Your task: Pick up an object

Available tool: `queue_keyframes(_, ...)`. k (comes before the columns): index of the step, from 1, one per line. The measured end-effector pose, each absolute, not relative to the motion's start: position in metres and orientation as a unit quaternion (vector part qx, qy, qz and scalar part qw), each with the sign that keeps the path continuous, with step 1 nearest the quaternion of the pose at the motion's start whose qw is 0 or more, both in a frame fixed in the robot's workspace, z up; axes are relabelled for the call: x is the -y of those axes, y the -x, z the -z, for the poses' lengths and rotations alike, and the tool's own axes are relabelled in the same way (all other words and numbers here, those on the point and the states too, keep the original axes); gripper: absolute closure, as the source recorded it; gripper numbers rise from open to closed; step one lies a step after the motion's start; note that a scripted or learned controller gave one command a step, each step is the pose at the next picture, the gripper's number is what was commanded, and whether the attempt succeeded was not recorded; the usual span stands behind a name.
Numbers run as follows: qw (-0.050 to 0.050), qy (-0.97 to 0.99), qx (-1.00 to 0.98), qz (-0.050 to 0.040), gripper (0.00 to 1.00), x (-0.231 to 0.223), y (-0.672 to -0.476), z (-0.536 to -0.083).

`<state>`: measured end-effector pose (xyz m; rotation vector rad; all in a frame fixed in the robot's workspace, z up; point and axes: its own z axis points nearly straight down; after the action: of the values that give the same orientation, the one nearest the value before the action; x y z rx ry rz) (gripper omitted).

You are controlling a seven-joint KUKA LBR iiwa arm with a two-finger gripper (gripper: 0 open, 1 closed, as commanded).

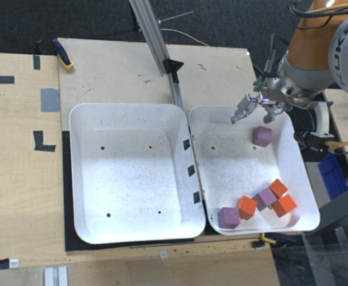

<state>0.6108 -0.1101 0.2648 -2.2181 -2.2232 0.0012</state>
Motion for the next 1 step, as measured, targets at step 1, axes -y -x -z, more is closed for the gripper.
queue_keyframes(1,-0.001,0.709,0.706,-0.0016,0.0,0.1781,-0.5981,-0.2695)
